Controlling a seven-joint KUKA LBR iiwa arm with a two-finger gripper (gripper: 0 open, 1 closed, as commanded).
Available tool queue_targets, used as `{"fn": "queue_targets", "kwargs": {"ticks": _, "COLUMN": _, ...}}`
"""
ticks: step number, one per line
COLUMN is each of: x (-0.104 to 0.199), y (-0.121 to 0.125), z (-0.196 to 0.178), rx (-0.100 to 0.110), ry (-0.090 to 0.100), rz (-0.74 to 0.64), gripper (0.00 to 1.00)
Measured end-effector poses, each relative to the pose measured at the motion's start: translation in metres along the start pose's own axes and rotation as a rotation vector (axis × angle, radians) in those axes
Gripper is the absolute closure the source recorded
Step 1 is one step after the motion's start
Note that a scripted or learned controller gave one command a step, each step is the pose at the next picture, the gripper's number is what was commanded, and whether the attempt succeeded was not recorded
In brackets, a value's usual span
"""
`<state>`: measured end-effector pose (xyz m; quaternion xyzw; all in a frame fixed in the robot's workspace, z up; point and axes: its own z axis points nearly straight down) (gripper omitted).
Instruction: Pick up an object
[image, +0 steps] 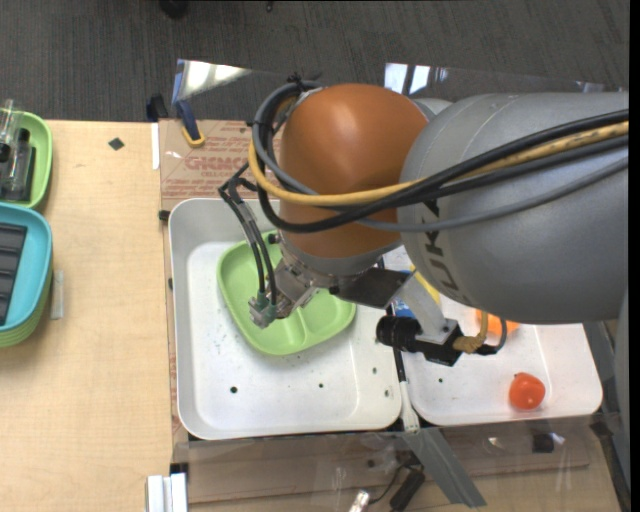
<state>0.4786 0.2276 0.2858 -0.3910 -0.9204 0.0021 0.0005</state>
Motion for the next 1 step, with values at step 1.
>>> {"fn": "queue_targets", "kwargs": {"ticks": 1, "x": -0.0026, "y": -0.0023, "z": -0.0719, "rx": -0.001, "ry": -0.001, "rz": -0.184, "gripper": 1.0}}
